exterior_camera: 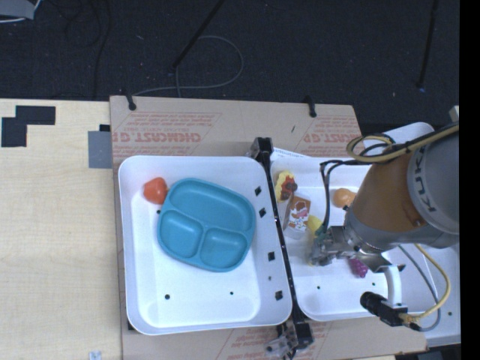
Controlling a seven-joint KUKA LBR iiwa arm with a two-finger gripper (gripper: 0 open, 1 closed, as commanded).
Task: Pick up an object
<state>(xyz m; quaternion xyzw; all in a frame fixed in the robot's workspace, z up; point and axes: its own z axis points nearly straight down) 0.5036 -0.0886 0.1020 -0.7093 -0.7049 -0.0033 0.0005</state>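
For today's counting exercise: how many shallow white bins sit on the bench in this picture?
2. The left bin holds a blue divided plate and an orange-red ball. The right bin holds small items, partly covered by the arm.

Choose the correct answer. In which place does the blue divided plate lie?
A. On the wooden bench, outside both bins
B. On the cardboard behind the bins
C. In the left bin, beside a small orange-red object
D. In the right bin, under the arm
C: the blue divided plate lies flat in the left bin, with the small orange-red object by its upper-left edge.
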